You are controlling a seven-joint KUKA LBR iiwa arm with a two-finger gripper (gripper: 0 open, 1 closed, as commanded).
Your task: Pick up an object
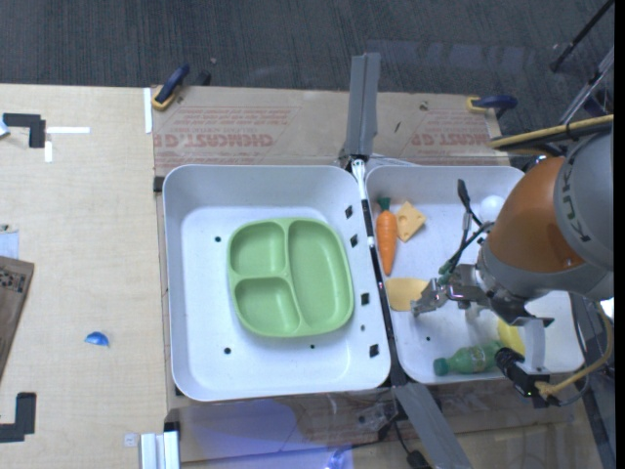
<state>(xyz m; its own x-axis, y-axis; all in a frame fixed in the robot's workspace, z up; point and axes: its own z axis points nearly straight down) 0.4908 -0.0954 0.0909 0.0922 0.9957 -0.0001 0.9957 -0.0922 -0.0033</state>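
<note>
I've got the end effector point(437, 298) low in the right bin point(430, 364), can't tell its state, just beside the yellow cheese wedge point(405, 292), which looks light, stiff and a bit slick, so I'd pinch it across its flat sides

Tabletop point(78, 262): you see pale wood, running from the left edge under both bins.
Left bin point(195, 360): white, shallow, sitting on the tabletop beside its twin.
Right bin point(430, 189): white, touching the left bin along a shared edge.
Cardboard sheet point(254, 130): brown, printed, lying flat behind the bins.
Blue piece point(96, 339): small, alone on the bare wood left of the bins.
Black brackets point(27, 125): you find them near the left edge.
</note>
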